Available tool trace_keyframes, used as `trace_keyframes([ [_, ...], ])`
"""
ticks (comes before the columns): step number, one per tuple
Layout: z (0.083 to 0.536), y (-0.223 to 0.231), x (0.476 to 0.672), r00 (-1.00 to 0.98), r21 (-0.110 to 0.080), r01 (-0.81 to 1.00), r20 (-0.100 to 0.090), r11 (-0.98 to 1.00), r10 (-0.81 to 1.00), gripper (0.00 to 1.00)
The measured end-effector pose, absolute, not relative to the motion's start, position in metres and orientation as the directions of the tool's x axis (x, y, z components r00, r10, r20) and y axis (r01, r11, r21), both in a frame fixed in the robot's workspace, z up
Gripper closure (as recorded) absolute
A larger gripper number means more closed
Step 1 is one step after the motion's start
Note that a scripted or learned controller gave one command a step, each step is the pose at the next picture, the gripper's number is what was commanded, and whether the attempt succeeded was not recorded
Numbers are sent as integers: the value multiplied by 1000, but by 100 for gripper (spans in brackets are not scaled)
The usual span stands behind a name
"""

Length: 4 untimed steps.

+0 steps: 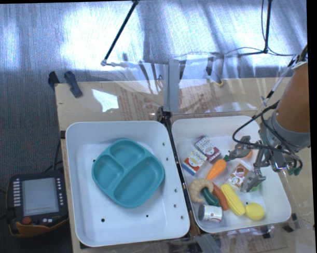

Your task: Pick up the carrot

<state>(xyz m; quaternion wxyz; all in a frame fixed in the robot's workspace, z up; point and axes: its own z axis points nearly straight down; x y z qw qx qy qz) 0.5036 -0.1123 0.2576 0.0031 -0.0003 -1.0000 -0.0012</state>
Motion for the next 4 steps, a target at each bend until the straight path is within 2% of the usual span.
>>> trace_keyframes([
  [1,101,-92,560,-996,1,88,-3,996,88,0],
  [2,106,-89,559,-997,2,83,4,997,83,100],
  [3,84,-94,528,-993,1,120,6,993,120,100],
  [4,91,-93,529,-993,2,116,9,993,116,100],
])
